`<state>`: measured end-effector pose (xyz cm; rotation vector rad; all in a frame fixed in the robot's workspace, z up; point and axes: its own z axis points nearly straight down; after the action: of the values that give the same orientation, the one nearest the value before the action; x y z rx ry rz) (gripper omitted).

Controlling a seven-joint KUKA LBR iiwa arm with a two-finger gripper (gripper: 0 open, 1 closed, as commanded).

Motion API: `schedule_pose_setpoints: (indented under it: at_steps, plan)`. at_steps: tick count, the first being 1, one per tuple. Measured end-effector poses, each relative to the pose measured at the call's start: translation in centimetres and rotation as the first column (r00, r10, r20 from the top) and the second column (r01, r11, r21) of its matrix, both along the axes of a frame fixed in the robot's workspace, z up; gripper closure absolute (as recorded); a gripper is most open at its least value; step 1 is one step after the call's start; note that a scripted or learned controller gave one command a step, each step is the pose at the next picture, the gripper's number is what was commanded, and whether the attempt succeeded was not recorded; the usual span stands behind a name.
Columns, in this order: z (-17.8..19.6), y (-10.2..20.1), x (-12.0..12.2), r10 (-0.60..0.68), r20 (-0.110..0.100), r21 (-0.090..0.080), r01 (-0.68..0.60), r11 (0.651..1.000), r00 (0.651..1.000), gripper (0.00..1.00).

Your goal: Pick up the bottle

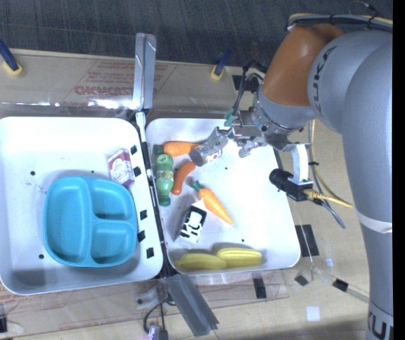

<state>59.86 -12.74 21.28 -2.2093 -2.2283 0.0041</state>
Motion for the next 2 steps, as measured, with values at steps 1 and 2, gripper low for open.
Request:
schedule_pose_setpoints:
  at_steps: [1, 2]
  plan:
    - [1.1, -8.4, -3.7, -0.005, 0.0, 0.0, 0.005, 1.0, 1.0, 0.0]
    - [5.6, -8.4, -9.1, -0.124, -0.001, 0.0, 0.124, 0.992, 0.992, 0.0]
